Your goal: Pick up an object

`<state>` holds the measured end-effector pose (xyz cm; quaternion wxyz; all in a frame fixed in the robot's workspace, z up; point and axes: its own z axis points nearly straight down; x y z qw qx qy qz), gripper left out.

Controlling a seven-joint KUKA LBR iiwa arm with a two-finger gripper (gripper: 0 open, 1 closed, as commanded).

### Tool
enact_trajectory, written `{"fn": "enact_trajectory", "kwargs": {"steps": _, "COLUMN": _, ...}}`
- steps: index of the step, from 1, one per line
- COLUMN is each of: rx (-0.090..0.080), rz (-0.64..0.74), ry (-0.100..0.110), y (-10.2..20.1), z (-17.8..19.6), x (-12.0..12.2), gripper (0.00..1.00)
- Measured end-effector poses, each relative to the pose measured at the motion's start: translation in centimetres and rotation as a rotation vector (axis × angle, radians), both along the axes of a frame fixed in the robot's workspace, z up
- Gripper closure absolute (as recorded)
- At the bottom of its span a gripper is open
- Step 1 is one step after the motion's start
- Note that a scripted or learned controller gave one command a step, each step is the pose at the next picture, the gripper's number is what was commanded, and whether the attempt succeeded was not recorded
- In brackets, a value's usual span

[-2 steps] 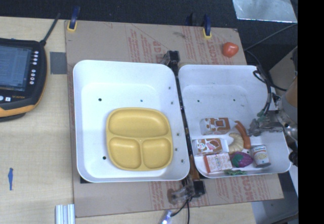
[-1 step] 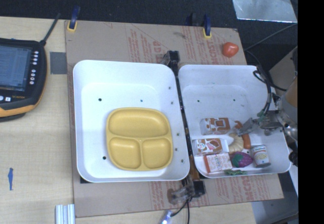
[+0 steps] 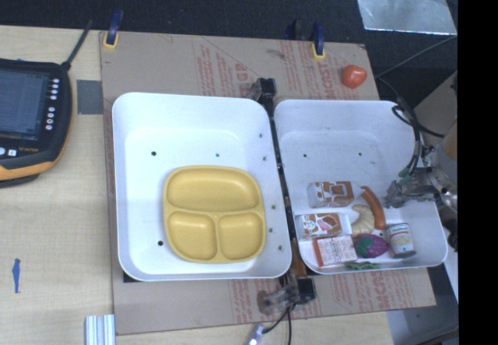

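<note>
**Gripper at the right bin's rim, nothing lifted yet**

Starting at the bench's left edge, you have a pendant [image 3: 27,121] with an orange rim, well apart from the work. Next comes the left bin [image 3: 132,133], which carries a yellow tray [image 3: 214,212] with three compartments, lying toward the bin's near edge. None of that bears on the pick.

The right bin [image 3: 342,125] holds your candidates, all bunched in its near half. From left to right: a carton [image 3: 330,193] with a brown print, a second carton [image 3: 323,224] just below it, a red packet [image 3: 333,251] at the near edge, a pale lump [image 3: 361,217] touching an orange sausage [image 3: 373,207], a purple piece [image 3: 369,245] on something green, and a small can [image 3: 401,240] standing near the right corner. An orange ball [image 3: 354,75] lies outside the bins, on the cardboard beyond the right bin's far corner.

The gripper [image 3: 406,191] sits at the right bin's right edge, just beside the sausage and above the can. Whether it is clenched or released you cannot tell from here; its tip is too small and dark.

I judge this to be the approach step. The sausage and can are nearest; the next move calls for centring over one of them, clear of the neighbours, then descending and closing.
</note>
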<state>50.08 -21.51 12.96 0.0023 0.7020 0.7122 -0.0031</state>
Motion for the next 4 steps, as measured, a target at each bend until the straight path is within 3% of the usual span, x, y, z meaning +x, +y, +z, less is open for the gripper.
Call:
{"fn": "enact_trajectory", "kwargs": {"steps": 1, "rx": 0.0, "rz": 0.001, "ry": 0.0, "y": 0.0, "z": 0.0, "x": 0.0, "gripper": 0.0}}
{"fn": "enact_trajectory", "kwargs": {"steps": 2, "rx": 0.007, "rz": -0.008, "ry": 0.002, "y": 4.2, "z": -3.8, "x": -1.3, "gripper": 0.0}}
{"fn": "enact_trajectory", "kwargs": {"steps": 3, "rx": 0.004, "rz": -0.004, "ry": -0.006, "y": 4.0, "z": -2.5, "x": -1.0, "gripper": 1.0}}
{"fn": "enact_trajectory", "kwargs": {"steps": 4, "rx": 0.007, "rz": -0.008, "ry": 0.002, "y": 6.8, "z": -2.1, "x": 3.8, "gripper": 1.0}}
